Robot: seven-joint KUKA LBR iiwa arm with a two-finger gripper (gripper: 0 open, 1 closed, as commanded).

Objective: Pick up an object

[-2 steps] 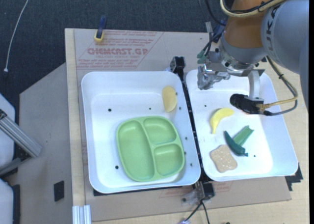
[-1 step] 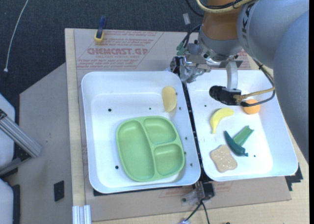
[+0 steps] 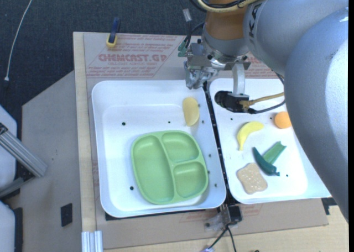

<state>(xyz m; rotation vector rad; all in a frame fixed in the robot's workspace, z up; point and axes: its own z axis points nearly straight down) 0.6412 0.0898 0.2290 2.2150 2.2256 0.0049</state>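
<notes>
Gripper (image 3: 194,81) hangs over the 12 o'clock rim of the left bin (image 3: 105,135), close to the wall where the two bins meet. Whether it is open or closed I cannot tell (its tip reads as one dark cluster against the white rim).

Just toward 6 o'clock from it a pale yellow piece (image 3: 190,111) lies flat on the left bin's floor, in the bin's 1 o'clock corner, beside the dividing wall and apart from the gripper. Further toward 6 o'clock sits a green divided plate (image 3: 168,166) with three compartments, taking up the centre and the 5 o'clock part of that bin. Its far rim is near the yellow piece.

In the right bin (image 3: 310,190) a yellow banana (image 3: 248,133) lies near the middle. An orange ball (image 3: 282,119) sits toward 2 o'clock from it, at the edge of the grey arm (the arm covers much of that side). A green and teal thing (image 3: 269,157) lies toward 5 o'clock from the banana, and a tan slice of bread (image 3: 251,179) lies at 6 o'clock from it, near the teal end.

Beyond the bins at 11 o'clock, a blue and yellow clamp (image 3: 113,32) grips the board's far edge.
</notes>
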